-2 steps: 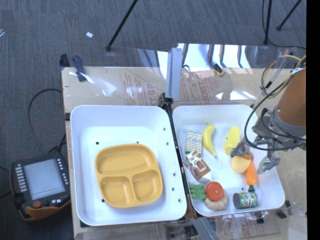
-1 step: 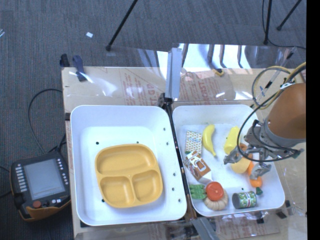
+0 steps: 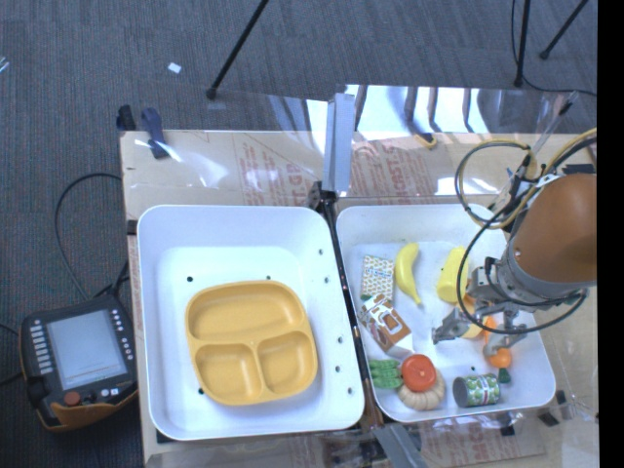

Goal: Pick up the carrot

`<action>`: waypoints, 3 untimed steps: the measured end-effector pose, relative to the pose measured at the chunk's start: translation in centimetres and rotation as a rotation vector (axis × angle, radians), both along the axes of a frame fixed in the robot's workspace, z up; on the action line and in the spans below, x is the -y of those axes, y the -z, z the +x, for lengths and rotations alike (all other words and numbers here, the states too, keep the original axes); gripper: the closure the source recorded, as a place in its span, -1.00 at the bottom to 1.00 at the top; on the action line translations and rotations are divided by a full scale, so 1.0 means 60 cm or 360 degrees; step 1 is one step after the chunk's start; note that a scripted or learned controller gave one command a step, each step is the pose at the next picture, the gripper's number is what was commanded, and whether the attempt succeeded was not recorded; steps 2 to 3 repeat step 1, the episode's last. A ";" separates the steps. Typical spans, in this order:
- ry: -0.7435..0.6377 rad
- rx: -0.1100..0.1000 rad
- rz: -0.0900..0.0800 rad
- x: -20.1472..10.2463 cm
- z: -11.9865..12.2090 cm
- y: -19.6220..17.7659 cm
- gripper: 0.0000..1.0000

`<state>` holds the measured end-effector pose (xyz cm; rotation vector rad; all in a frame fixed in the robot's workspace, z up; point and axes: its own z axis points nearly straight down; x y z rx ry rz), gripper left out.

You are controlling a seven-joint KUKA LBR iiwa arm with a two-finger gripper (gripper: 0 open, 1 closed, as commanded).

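The carrot (image 3: 497, 356) is lying in the right bin (image 3: 390, 224), near its right wall, an orange piece with a bit of green at its lower end, just above the can (image 3: 477, 390). Part of it is sitting under the arm's wrist, so its full outline is hard to make out. The hand (image 3: 466, 322) is hanging just to the carrot's left and a little above it, close to the yellow block (image 3: 451, 274); whether it is wide or narrow I cannot tell, since the grey wrist and cables are covering most of it. Nothing orange is showing clearly in its grip, so I judge the carrot is still resting on the bin floor.

Around it, the tomato (image 3: 418, 371) is sitting on a tan bun-like piece by the bin's near edge, with a green item (image 3: 386, 373) just beside it. Further left, a banana (image 3: 409, 272) and two small boxes (image 3: 378, 276) are lying near the middle divider. The left bin (image 3: 166, 232) is holding a yellow tray (image 3: 252, 353) with three compartments.

As for progress, the arm seems to be in place over the right area, but the grasp and the lift both look yet to come.
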<state>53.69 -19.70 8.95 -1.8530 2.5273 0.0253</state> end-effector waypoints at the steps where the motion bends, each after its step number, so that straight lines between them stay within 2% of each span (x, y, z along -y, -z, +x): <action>1: 0.0002 0.0006 -0.0005 0.001 0.002 -0.015 1.00; 3: 0.0002 0.0006 -0.0005 0.001 0.002 -0.015 1.00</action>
